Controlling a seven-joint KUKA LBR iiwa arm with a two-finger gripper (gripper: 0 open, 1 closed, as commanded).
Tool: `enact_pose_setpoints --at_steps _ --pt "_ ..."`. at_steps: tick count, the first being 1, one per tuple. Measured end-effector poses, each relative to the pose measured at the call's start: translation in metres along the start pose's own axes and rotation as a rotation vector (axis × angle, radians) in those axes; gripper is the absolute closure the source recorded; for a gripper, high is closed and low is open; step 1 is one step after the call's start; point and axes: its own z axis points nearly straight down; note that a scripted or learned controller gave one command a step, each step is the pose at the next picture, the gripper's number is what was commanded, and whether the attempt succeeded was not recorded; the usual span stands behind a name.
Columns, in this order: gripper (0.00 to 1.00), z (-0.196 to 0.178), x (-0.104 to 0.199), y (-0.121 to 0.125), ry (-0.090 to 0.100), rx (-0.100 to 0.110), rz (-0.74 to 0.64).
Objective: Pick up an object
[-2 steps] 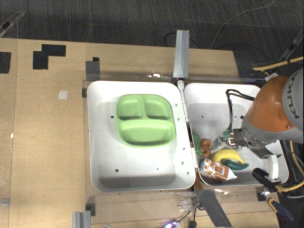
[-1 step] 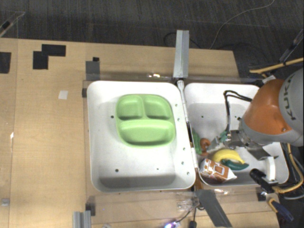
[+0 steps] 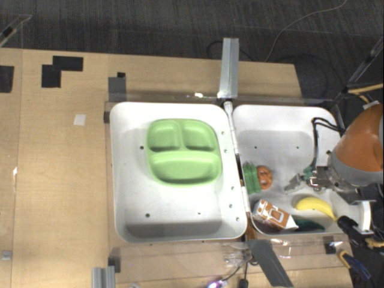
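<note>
Banana in right bin, wooden bench, grey carpet

Your arm is cut off at the right edge; the dark item under the banana is unidentifiable.

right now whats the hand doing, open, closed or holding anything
Hand: cannot be told whether open or closed; it sits low in the right bin, just above the banana, with nothing visibly between its fingers.
</note>
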Motion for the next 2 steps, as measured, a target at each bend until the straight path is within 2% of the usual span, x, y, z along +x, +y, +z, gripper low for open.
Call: enact_pose_setpoints --at_steps 1,2 --pt "0.0 -0.075 0.067 0.084 0.008 0.019 -0.221" --pt "0.0 -0.008 0.081 0.051 0.008 0.023 -0.153"
